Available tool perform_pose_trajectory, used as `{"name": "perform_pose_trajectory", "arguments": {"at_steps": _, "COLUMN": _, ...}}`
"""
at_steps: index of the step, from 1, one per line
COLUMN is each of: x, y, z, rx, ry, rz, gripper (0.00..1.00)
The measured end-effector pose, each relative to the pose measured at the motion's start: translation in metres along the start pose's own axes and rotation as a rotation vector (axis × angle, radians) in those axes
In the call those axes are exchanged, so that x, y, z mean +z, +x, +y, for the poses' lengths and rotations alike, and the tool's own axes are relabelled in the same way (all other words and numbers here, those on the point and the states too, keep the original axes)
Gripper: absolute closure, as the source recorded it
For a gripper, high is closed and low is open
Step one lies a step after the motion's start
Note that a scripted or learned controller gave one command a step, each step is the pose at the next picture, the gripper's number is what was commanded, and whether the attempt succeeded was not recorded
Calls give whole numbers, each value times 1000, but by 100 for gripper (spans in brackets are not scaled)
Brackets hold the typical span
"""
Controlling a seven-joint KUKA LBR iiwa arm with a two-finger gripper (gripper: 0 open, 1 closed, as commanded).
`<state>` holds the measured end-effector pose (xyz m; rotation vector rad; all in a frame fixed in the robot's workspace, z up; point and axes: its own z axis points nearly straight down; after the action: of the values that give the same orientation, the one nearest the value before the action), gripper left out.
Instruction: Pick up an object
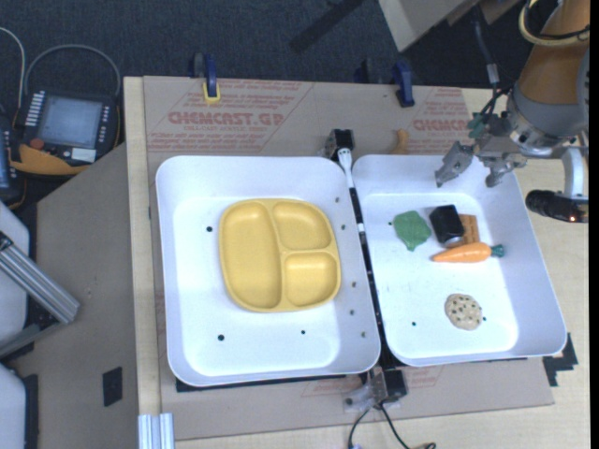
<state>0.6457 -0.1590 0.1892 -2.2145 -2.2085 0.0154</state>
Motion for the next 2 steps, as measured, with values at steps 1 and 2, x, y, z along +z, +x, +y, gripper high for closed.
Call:
{"name": "perform_pose_trajectory", "arguments": {"at_steps": 1, "x": -10, "y": 1, "z": 3, "rx": -3, "ry": -16, "rz": -3, "gripper": 0}}
{"name": "perform_pose_trajectory", "arguments": {"at_steps": 2, "x": 48, "y": -5, "z": 10, "rx": -2, "ry": -10, "rz": -2, "gripper": 0}}
